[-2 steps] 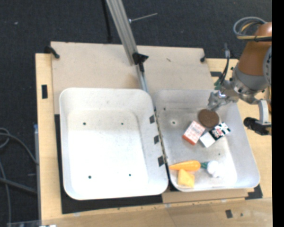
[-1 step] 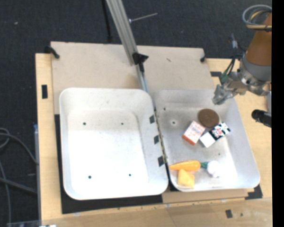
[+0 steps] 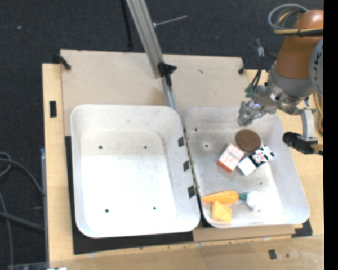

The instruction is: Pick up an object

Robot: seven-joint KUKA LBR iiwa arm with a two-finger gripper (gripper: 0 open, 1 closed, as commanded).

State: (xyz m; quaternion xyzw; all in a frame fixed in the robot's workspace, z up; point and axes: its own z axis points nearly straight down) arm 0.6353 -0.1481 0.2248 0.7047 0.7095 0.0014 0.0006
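Observation:
The right bin [image 3: 281, 204] holds several small items. A brown round disc [image 3: 248, 139] lies near its back, with a red and white box [image 3: 230, 157] and a black and white box [image 3: 255, 161] just in front of it. At the front lie an orange carrot [image 3: 220, 197], a yellow block [image 3: 221, 212] and a white ball with a green tip [image 3: 252, 199]. My gripper [image 3: 248, 115] hangs over the bin's back edge, just behind the brown disc, with nothing seen between its fingers.
The left bin [image 3: 129, 167] sits beside the right one. A slanted metal bar [image 3: 146, 32] rises from the divide between the bins toward the back. Cables lie on the floor at far left.

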